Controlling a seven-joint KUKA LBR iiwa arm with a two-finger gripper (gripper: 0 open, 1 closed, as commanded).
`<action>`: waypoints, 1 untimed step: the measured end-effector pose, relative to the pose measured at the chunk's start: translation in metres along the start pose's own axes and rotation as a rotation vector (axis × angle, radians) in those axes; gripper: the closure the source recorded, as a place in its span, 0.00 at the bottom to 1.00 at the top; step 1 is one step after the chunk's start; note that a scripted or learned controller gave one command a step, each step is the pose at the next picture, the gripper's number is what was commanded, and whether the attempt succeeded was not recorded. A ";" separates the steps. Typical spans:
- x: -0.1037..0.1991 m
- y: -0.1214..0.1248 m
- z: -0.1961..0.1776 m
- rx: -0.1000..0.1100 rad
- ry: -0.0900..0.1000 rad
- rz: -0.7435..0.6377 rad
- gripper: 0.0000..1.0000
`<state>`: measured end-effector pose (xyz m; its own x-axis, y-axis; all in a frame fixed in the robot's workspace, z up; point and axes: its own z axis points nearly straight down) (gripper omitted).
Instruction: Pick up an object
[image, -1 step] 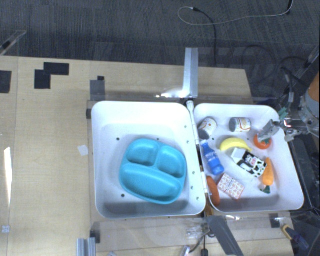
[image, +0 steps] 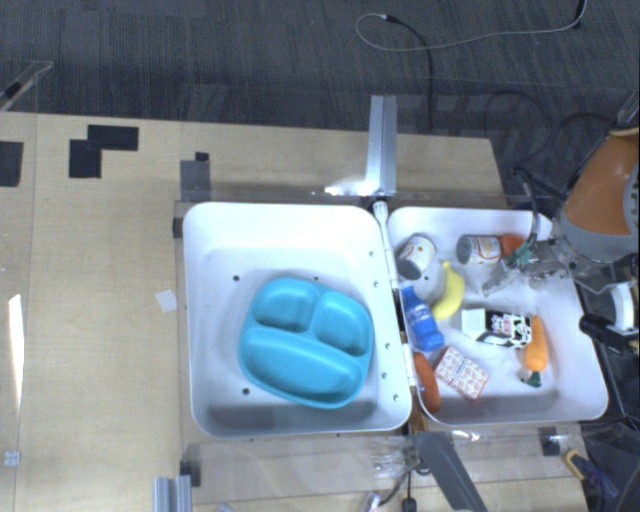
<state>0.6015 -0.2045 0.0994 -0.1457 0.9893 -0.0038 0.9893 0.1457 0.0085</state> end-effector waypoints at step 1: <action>0.001 0.003 -0.012 -0.007 -0.002 -0.002 1.00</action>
<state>0.6040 -0.2034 0.1115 -0.1478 0.9890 -0.0059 0.9889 0.1479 0.0151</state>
